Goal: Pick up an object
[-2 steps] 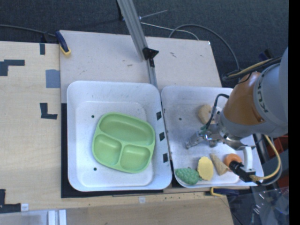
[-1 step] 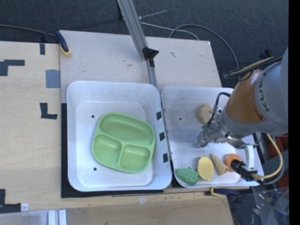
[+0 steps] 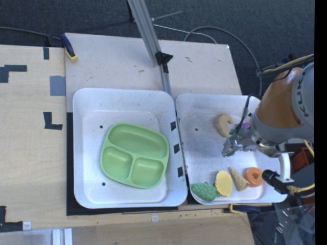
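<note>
My gripper (image 3: pixel 228 149) hangs low over the middle of the right bin (image 3: pixel 204 114), reaching in from the right, with bare bin floor beneath it. A tan lump (image 3: pixel 223 124) lies just behind it. Along the bin's front edge lie a green leafy piece (image 3: pixel 204 191), a yellow piece (image 3: pixel 223 182), a tan cone (image 3: pixel 237 178) and an orange ring (image 3: pixel 253 176). Nothing shows between the fingers.
The left bin (image 3: pixel 87 111) holds a green divided plate (image 3: pixel 135 155). A slanted metal pole (image 3: pixel 148 32) crosses the bench behind the bins. The arm's orange band (image 3: pixel 281 103) rises at the right bin's right rim.
</note>
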Controlling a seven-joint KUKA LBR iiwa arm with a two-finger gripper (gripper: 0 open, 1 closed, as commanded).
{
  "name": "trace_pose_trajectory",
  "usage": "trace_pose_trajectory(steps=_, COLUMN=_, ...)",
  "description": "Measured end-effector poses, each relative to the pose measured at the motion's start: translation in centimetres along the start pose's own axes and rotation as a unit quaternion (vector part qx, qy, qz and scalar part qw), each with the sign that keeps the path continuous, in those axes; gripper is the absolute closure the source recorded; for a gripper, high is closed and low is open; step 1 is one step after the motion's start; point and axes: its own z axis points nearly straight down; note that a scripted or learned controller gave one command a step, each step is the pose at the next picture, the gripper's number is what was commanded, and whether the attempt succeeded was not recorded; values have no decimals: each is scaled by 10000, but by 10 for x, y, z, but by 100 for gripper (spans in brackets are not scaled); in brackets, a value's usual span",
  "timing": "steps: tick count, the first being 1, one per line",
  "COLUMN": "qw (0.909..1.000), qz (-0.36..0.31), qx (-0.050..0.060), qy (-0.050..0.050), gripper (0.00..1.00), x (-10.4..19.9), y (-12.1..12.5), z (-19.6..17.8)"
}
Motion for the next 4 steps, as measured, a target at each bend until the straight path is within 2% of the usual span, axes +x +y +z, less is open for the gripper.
trace_pose_trajectory(steps=1, qw=10000, qz=-6, qx=-4, qy=-1, gripper=100, x=3, y=-3, z=-43)
trace_pose_trajectory(steps=2, qw=10000, qz=-6, qx=3, qy=2, gripper=100, x=4, y=-3, z=-66)
trace_pose_trajectory(steps=3, qw=10000, qz=-27, qx=20, qy=10, gripper=100, x=55, y=0, z=-59)
trace_pose_trajectory(steps=4, qw=10000, qz=-31, qx=23, qy=13, gripper=100, x=102, y=-11, z=-68)
